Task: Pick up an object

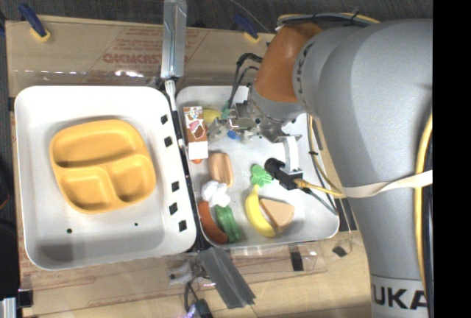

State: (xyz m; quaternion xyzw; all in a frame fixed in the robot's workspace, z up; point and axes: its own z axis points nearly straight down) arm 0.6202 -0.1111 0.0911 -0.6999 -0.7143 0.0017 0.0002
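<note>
End effector (237,123) lowered into right bin (318,224), grip state undeterminable.
Fingertips masked by wrist and clutter; items beneath arm hidden; yellow tray (101,164) seen whole.

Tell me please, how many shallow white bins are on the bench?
2. The left bin holds a yellow divided tray. The right bin holds the small toy foods, such as a banana, and the arm covers its upper right part.

The grey arm (368,110) reaches in from the right, bent downward. Its orange band (283,66) sits above the gripper (239,121).
</note>
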